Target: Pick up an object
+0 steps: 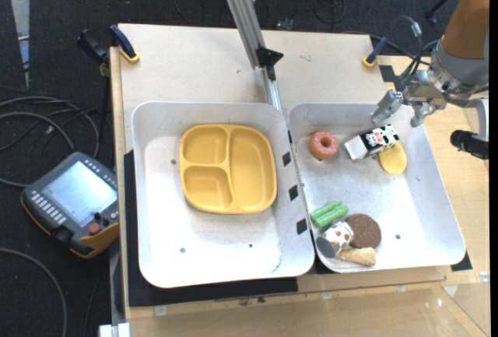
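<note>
- The pincer (pixel 405 106) hangs over the top right of the right bin (pixel 436 195), its two fingers spread apart with nothing between them.
- Just below it lies a small carton (pixel 372 142), white and grey with black patches. Its long axis runs from lower left to upper right, the patched end toward the pincer.
- A yellow piece (pixel 394 159) touches the carton's lower right side and lies between it and the bin's right wall.
- A pink donut (pixel 324 145) lies flat just left of the carton, near but apart from it.
- In the bin's lower left corner a cluster sits well apart from the carton: a green pod (pixel 328 213), a brown cookie (pixel 364 230), a small white toy (pixel 338 236) with red and green marks, and a tan wedge (pixel 356 255), all packed close or touching.
- The left bin (pixel 156 250) holds a yellow tray (pixel 229 169) with three compartments, lying flat near the middle.
- A grey pole (pixel 241 5) slants from the top edge down to the seam between the bins.
- A pendant (pixel 74 203) with a screen lies on the floor left of the bench (pixel 187 63).
</note>
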